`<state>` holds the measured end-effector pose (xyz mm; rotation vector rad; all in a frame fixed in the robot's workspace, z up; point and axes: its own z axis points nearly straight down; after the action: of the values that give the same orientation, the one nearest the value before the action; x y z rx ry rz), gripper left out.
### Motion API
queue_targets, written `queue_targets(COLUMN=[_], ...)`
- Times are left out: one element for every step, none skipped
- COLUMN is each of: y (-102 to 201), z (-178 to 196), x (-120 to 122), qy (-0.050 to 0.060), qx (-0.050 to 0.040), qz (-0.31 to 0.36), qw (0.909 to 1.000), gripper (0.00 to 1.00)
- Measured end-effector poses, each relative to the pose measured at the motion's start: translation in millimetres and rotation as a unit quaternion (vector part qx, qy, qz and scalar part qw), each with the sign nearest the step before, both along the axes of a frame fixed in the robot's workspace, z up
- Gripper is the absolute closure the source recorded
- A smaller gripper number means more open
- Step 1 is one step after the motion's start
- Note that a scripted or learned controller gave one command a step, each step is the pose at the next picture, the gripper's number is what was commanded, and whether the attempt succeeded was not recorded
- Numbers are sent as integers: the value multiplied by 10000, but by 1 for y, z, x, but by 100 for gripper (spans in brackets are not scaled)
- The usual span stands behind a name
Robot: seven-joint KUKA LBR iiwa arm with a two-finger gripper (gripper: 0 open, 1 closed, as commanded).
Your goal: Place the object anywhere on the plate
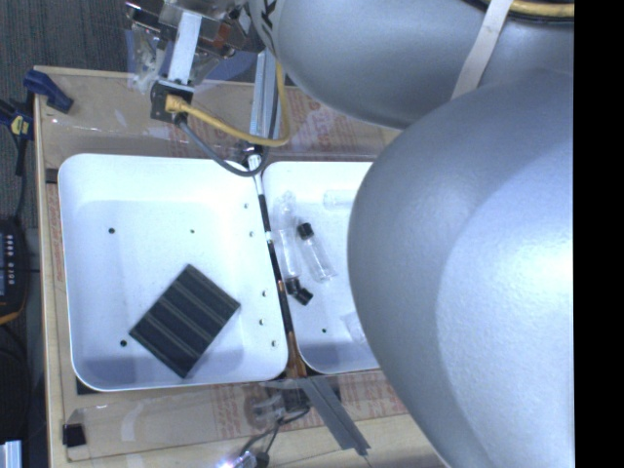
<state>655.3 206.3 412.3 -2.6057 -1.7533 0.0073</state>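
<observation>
**Table** [117,125]: pale top w/ faint red print, carries two white bins side by side; a blue clamp [47,88] sits at its far-left corner.

**Left bin** [73,261]: shallow, white, a few small dark dots on the floor. Holds one item:
- **Plate** [185,320]: dark, ribbed, rectangular slab. Lies flat, turned at an angle to the bin walls, in the near half of the bin, apart from every wall.

**Right bin** [322,359]: white, touching the left bin along the shared rim; approx. the right half is hidden under the arm. Holds:
- **Clear object** [310,253]: transparent, tube-like, w/ a small black bit at its far end. Lies on the bin floor near the shared rim, not on the plate and well apart from it. Exact outline is hard to read against the white.
- **Black piece** [299,295]: small, just nearer than the clear object, close to the rim.

**Arm** [468,261]: grey, bulky, close to the lens, covers the right side and top of the view.

**Hand** [166,66]: at top left, over the table beyond the bins, well apart from both the clear object and the plate. Released or clenched: cannot tell, too cluttered. Nothing visibly held.

**Cable** [229,136]: yellow, runs from the hand area toward the bins' far junction.
</observation>
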Motion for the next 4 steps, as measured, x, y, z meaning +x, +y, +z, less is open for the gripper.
queue_targets(y=[-44,-137,-87,8], z=[31,31,28,-174], x=[-56,-104,-8,-70], qy=[4,-6,5,23], qx=[12,18,7,9], qz=[1396,2191,2621,2333], qw=[9902,9757,9650,9724], gripper=[100,100,100,100])
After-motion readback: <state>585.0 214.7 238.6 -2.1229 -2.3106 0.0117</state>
